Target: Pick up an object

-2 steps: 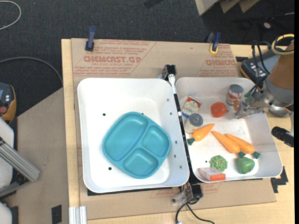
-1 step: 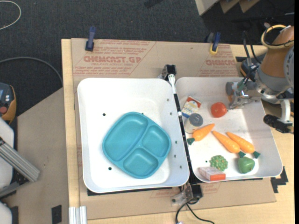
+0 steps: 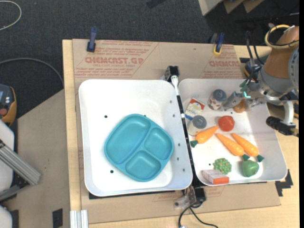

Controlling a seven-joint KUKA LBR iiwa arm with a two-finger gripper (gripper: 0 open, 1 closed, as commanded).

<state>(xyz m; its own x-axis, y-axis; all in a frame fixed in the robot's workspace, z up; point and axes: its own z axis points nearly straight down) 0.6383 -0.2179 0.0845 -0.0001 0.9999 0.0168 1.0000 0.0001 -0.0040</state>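
Toy tomato [image 3: 226, 123] lies just below-left of the pincer [image 3: 236, 100]; I cannot tell its state. Descend centred, avoiding the carrots [image 3: 236, 145].

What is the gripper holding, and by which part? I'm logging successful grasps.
It cannot be told: the gripper sits low in the right bin, beside the small can, its tips too small to read.

The brown board [image 3: 118, 56] under the bins bears red "CHEMCAST" lettering, printed twice.
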